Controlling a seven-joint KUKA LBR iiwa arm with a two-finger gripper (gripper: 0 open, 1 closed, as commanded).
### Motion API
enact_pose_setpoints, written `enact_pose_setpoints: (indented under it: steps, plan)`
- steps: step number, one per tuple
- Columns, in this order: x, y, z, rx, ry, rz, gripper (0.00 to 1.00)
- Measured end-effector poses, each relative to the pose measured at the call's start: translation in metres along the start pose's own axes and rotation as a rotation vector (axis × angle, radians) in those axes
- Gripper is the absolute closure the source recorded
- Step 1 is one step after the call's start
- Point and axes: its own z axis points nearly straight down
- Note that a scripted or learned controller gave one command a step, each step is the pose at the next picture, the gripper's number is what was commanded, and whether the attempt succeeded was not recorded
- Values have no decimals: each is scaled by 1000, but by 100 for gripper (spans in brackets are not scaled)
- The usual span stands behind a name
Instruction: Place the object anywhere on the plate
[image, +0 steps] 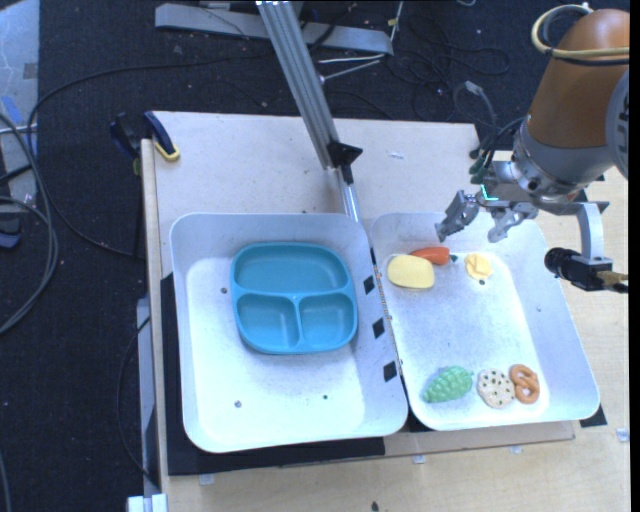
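1. The gripper hangs over the far edge of the right bin, fingers spread apart and holding nothing.
2. Which object is meant is my guess: the nearest are a yellow lemon-like piece, an orange carrot-like piece touching it on its far side, and a small yellow piece.
3. All 3 lie just below the gripper in the view; the small yellow piece is most directly under it.
4. The carrot's long axis runs left to right.
5. The blue plate sits in the left bin, well apart to the left, so any carry goes leftward across the bins' shared rim.
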Motion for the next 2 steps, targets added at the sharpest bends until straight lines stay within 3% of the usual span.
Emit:
enact_pose_setpoints:
  steps: [1, 2]
  plan:
    - [0, 1, -1, -3, 0, 0, 0]
    - [2, 2, 63, 2, 0, 1, 0]
